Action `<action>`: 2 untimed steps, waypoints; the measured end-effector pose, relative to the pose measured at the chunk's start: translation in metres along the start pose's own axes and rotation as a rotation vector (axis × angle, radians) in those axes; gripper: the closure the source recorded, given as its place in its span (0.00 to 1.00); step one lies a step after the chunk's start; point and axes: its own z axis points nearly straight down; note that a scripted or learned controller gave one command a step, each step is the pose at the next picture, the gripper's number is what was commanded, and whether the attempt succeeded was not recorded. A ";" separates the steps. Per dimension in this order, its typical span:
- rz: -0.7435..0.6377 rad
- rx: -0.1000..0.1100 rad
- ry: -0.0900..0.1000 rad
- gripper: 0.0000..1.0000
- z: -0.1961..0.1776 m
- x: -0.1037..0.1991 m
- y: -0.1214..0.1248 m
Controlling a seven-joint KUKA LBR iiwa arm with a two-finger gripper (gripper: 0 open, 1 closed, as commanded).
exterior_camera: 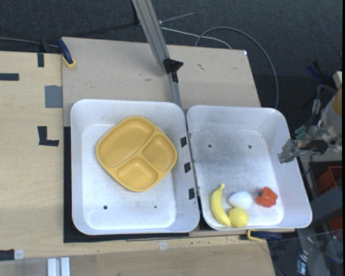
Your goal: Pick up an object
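Right bin [236, 119], lower right of frame: banana [219, 206], white egg [240, 199], lemon [238, 217], red pepper [267, 197]. Tool [287, 152] at right edge, outside the bin; grip state cannot be told. Left bin [83, 154]: yellow tray [137, 153].

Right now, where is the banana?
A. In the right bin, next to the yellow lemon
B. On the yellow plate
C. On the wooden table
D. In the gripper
A: the banana lies in the right bin, touching the lemon near its front edge.
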 end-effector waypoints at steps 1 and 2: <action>-0.004 0.007 0.004 1.00 0.016 0.053 0.010; -0.005 0.006 0.004 1.00 0.011 0.102 0.022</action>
